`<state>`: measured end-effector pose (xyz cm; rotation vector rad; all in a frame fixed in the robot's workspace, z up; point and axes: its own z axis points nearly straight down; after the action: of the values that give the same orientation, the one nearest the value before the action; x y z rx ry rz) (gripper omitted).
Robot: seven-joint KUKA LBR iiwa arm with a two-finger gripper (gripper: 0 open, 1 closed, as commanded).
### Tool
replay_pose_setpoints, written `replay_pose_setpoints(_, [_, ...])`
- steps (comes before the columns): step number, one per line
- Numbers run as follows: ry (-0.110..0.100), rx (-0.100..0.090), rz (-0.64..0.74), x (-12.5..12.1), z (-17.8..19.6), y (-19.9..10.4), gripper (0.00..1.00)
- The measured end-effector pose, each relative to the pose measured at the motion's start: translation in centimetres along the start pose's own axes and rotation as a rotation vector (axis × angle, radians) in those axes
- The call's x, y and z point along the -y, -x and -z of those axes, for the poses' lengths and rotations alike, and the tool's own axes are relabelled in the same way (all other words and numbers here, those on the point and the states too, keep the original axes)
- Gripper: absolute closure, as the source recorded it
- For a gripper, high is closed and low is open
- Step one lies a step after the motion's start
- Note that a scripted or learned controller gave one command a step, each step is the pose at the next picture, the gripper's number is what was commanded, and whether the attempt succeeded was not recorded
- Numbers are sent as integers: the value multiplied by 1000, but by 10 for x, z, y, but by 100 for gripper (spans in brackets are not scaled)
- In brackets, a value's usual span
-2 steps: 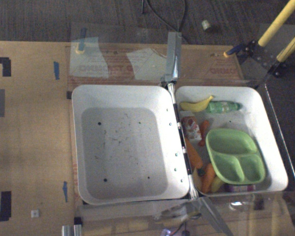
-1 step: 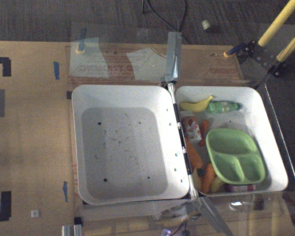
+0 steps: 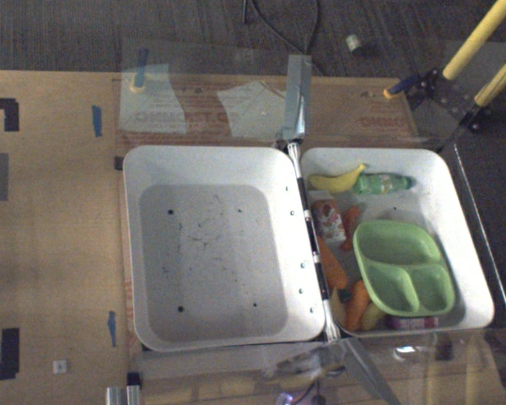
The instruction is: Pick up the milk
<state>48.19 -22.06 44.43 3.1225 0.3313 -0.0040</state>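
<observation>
White and reddish, the small carton I am taking to be the milk (image 3: pixel 327 220) is lying just beside the green divided tray (image 3: pixel 405 268), off its upper corner on the side facing the neighbouring bin (image 3: pixel 143 226), though the blur is keeping me from reading any label. A banana (image 3: pixel 337 180) and a green bottle (image 3: pixel 384 182) are sitting beyond the tray's far edge, and orange carrots (image 3: pixel 331 268) are crowding its near corner. I am not able to tell whether the claw is open or closed.
</observation>
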Motion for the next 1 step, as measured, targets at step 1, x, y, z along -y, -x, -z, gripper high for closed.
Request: replay_pose_setpoints(1, [-4,1,46,0,-10,1,100])
